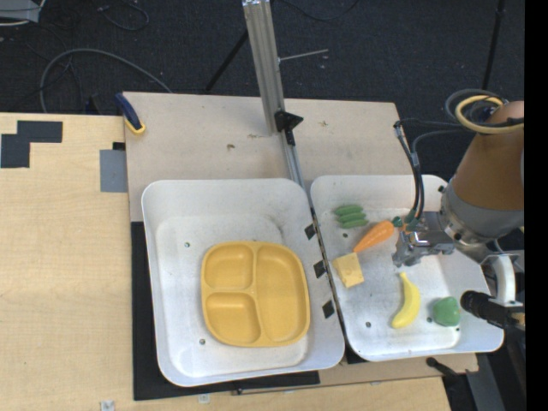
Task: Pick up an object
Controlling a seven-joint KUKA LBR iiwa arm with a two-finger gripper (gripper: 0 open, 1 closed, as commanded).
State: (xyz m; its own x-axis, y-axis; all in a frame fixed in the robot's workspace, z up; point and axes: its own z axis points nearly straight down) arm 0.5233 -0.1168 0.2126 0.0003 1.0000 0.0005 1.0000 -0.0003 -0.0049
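While the tool (411, 247) hangs low over the right bin (479, 336), it's too small and dark to tell how it's set or if it's got anything. The counter (214, 135) carries two white bins: the left bin (171, 221) has one yellow divided plate (255, 294), the right has five items. There's one carrot (373, 236) touching the tool's left side, one green pod bunch (349, 215) up-left, one cheese wedge (348, 271) lower-left, one banana (407, 301) just below, one green ball (445, 312) lower-right.

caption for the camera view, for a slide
Gripper above right bin beside carrot; yellow plate in left bin.
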